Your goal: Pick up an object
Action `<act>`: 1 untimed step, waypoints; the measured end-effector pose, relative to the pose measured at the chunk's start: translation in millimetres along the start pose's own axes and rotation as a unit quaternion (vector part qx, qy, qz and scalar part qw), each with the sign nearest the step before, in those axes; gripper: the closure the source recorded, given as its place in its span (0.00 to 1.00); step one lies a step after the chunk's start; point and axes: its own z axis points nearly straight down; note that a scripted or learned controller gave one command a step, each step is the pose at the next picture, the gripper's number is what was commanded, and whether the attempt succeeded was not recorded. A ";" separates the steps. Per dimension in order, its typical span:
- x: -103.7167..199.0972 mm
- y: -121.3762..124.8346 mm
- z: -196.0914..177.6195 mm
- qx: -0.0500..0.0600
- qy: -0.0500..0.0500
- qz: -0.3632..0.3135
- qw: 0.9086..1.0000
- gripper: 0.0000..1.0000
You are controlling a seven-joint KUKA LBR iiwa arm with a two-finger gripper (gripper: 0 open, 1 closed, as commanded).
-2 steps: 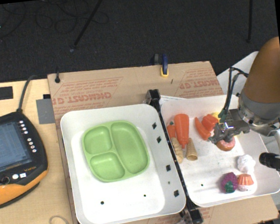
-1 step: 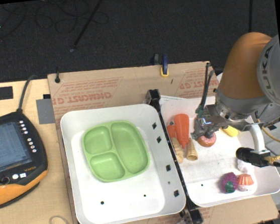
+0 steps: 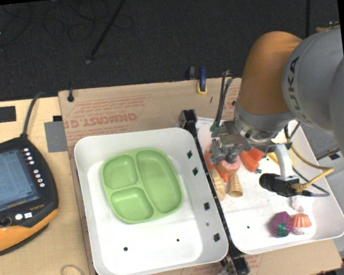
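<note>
At the frame's left edge lay a grey and orange control pendant with a screen [image 3: 10, 191]. The left white bin [image 3: 149, 255] held a light green three-compartment plastic plate [image 3: 142, 185]. At the upper left of the right white bin [image 3: 260, 244], the gripper [image 3: 223, 152] hung over a toy ice-cream cone with a pink scoop [image 3: 233, 181]. Whether it was open, closed or holding anything could not be told. A purple and green toy [image 3: 281, 223] and an orange and white toy [image 3: 301, 222] lay together at the bin's lower right.
</note>
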 end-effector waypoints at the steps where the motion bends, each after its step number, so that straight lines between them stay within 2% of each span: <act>1: 42.5 22.0 -21.3 -0.001 0.000 0.001 1.000 1.00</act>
